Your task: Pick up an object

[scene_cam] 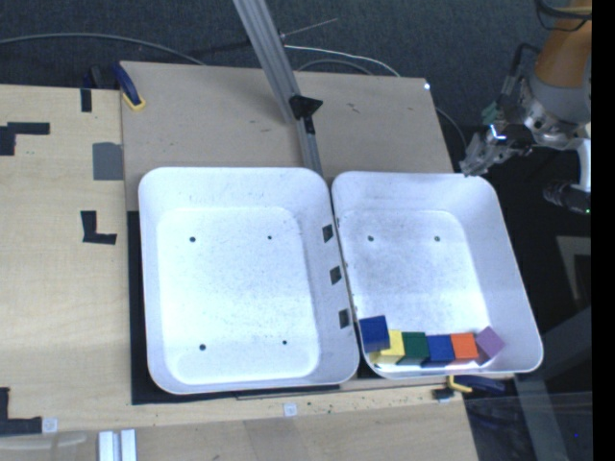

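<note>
Whether the jaws were parted or closed could not be told at the gripper (478, 159), which hung outside the right bin (500, 221), just past its far right corner. Nearest the camera, a row of small blocks (430, 344) lay against that bin's front wall, its long axis along the wall. From the gripper, the blocks lay well apart, across the bin floor toward the front.

A row of small blocks lies along the near wall of the right bin (500, 257), touching one another. From left to right: a blue block (374, 331) resting on a yellow block (390, 351), a green block (414, 345), a second blue block (440, 348), an orange block (464, 346) and a purple block (489, 341), tilted against the near right corner.
</note>
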`<state>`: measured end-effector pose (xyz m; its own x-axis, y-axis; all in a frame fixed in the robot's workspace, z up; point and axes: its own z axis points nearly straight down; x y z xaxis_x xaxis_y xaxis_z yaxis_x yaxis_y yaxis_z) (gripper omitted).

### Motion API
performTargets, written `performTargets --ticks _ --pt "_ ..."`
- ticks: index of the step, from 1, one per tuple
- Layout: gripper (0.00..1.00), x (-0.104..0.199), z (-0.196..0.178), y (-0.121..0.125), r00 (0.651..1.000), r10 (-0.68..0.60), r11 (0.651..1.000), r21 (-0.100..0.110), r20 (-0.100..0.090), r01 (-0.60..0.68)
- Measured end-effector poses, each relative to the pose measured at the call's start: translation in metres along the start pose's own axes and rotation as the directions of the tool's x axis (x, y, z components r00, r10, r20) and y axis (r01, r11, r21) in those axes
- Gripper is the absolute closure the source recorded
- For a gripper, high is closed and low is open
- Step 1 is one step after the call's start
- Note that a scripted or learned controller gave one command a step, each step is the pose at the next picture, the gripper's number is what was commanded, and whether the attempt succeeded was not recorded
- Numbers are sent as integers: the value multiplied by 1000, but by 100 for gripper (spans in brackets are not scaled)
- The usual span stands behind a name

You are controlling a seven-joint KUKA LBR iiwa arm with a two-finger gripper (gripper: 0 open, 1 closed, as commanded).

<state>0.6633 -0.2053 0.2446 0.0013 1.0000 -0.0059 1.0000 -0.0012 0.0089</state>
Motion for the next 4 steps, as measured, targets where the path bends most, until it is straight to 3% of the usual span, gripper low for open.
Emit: performTargets --ticks 1,4 --pt "100 17 -113 -39 1000 -3 1000 1 -4 3" --pt "100 18 -137 -38 1000 -6 1000 9 0 6"
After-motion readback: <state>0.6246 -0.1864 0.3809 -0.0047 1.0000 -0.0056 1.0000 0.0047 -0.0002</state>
